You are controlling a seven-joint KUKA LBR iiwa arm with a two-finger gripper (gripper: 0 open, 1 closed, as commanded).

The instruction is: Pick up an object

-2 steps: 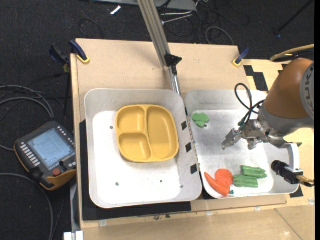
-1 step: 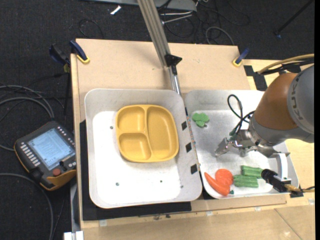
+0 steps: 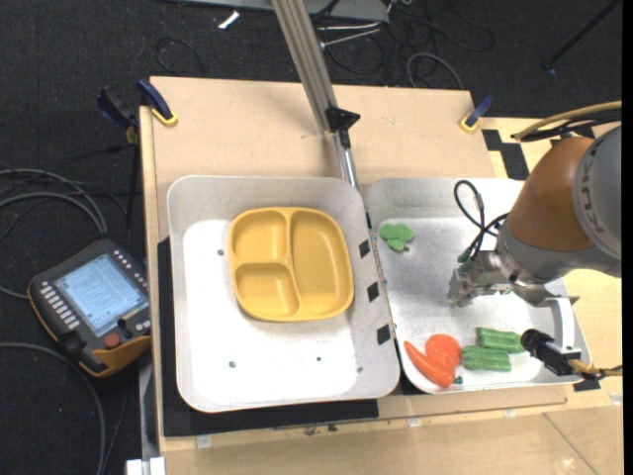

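The right bin (image 3: 435, 236) holds a small green toy (image 3: 397, 236) near its far left, an orange-red toy (image 3: 435, 357) at its near left corner, and green bean-like pieces (image 3: 493, 349) near the front edge. My gripper (image 3: 465, 290) hangs over the middle of the right bin, right of the small green toy and above the bean pieces. Its finger state is hidden from this angle. Nothing is visibly held.
The left bin (image 3: 198, 265) holds a yellow divided tray (image 3: 292, 263). A metal pole (image 3: 309, 52) slants down to the gap between the bins. A teach pendant (image 3: 94, 300) lies off the bench at left. The grey and orange arm (image 3: 564, 216) overhangs the right bin's right side.
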